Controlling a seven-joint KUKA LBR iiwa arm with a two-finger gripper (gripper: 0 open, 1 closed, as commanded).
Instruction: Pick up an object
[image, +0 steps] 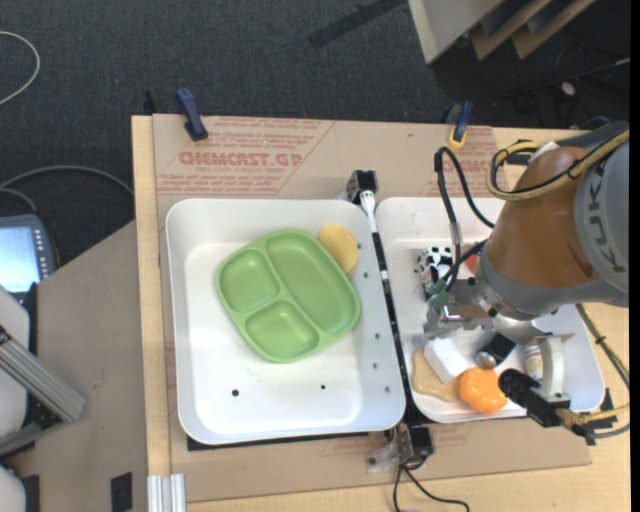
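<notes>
Two white bins sit on the bench (260, 140): the left bin (190, 330) holds one green tray (288, 295) and one yellow object (340, 246). The arm (550, 240) covers the right bin (400, 215), with one orange ball (482, 391) near the jaws, whose state I cannot tell.

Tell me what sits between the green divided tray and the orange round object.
In the camera view, the two bins' adjoining white rims lie between the green divided tray and the orange round object, plus a white block.

Light-green three-compartment plastic tray (288, 295); pale-yellow rounded lump (340, 245); orange ball (482, 391); black-and-white spotted small object (435, 262); white shallow bins (195, 330).
</notes>
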